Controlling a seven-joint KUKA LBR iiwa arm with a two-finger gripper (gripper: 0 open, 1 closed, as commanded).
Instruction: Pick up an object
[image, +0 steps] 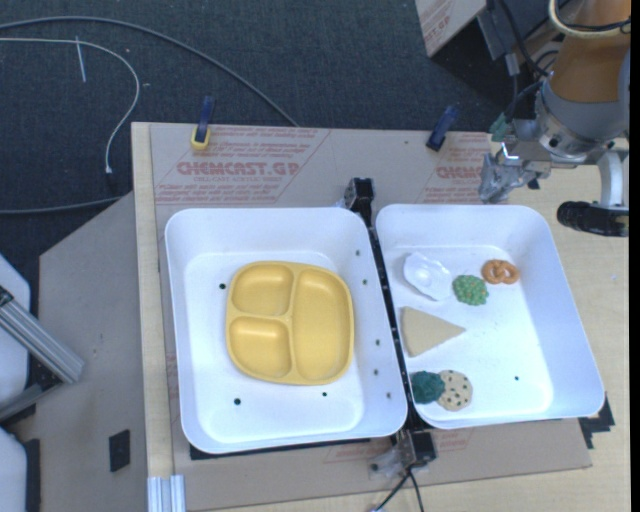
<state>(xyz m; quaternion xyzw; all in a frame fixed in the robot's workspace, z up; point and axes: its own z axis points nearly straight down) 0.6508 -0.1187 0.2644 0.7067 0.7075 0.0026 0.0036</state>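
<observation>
The right bin holds several small food toys. A white crumpled piece lies at the back left, with a light green broccoli and a brown pretzel to its right. Mid-bin lies a tan wedge. Near the front sit a dark green piece and a chocolate-chip cookie, touching each other. My gripper hangs just beyond the bin's back rim, over the cardboard, apart from all the toys. Nothing shows in it.
The left bin bears a yellow divided plate. A black clamp sits between the bins at the back. Blue clips hold the cardboard's far edge. A black cable loops over the floor at the top left.
</observation>
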